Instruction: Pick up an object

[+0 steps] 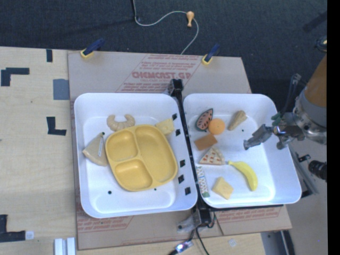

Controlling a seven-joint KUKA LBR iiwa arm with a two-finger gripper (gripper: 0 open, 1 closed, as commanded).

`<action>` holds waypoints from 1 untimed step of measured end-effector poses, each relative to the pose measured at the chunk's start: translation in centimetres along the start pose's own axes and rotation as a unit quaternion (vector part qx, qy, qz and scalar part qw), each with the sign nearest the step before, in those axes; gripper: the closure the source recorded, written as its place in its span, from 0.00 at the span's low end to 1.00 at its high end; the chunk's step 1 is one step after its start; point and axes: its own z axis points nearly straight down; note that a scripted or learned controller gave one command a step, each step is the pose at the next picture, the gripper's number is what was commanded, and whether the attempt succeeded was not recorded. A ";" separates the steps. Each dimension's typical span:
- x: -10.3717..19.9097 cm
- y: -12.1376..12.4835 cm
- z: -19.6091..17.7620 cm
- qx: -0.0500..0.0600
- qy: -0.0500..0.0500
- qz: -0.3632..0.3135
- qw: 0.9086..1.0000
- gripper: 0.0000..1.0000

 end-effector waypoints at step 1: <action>0.0 0.2 -0.5 -0.005 -0.001 -0.002 1.000 0.00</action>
